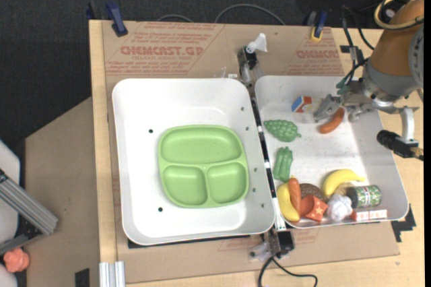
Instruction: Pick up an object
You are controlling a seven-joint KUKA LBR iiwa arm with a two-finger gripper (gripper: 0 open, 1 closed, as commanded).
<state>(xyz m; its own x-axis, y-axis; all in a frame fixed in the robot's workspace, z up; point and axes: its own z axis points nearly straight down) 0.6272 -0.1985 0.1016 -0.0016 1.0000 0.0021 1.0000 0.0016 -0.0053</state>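
Two shallow white bins sit side by side on the bench. The left bin (128,144) holds one green divided tray (202,166) with three compartments, lying flat near the bin's middle. The right bin (377,164) holds the loose toys.

In the upper part of the right bin, the gripper (337,112) reaches in from the right edge of the frame, below the arm's orange band (394,50). One orange-red sausage (330,122) lies tilted at the fingertips; whether it is gripped or merely touched cannot be told, nor can the width of the fingers. Just left of it lies one small blue-and-red block (301,104).

Toward the bin's left wall sits one green bunch of grapes (281,129), and below it one green pepper-like piece (283,163).

Along the lower edge the rest are crowded together: two bananas, one (287,203) at the left and one (342,179) further right, one orange carrot (294,191), one red strawberry (316,208), one brown round piece (310,190), one white crumpled item (340,208), one green-labelled can (367,196) on its side, and one flat red-and-white pack (370,215).
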